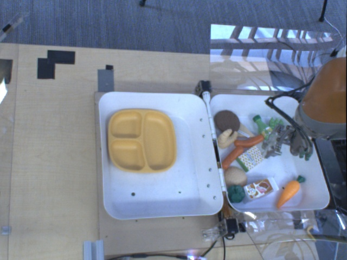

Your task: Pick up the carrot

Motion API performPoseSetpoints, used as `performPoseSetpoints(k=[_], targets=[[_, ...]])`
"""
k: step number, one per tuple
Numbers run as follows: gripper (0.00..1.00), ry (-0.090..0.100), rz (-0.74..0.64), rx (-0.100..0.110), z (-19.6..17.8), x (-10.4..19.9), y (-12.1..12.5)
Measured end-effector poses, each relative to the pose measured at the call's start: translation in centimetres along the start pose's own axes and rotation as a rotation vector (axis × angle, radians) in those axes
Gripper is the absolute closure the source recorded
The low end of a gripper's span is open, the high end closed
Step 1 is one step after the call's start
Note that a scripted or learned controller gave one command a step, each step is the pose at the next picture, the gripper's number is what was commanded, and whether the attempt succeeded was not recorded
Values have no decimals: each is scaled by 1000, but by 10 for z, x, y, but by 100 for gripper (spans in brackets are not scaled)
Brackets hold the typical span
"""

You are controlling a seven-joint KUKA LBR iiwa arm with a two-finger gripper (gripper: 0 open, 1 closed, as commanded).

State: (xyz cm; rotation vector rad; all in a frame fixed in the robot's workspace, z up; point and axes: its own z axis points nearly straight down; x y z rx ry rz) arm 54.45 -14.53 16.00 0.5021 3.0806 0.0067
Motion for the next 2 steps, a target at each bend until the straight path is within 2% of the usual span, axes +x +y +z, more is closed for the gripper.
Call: performPoseSetpoints(k=[1, 2], targets=[[0, 7, 7, 4, 3, 2, -5], [0, 4, -436, 3, 68, 46, -32]])
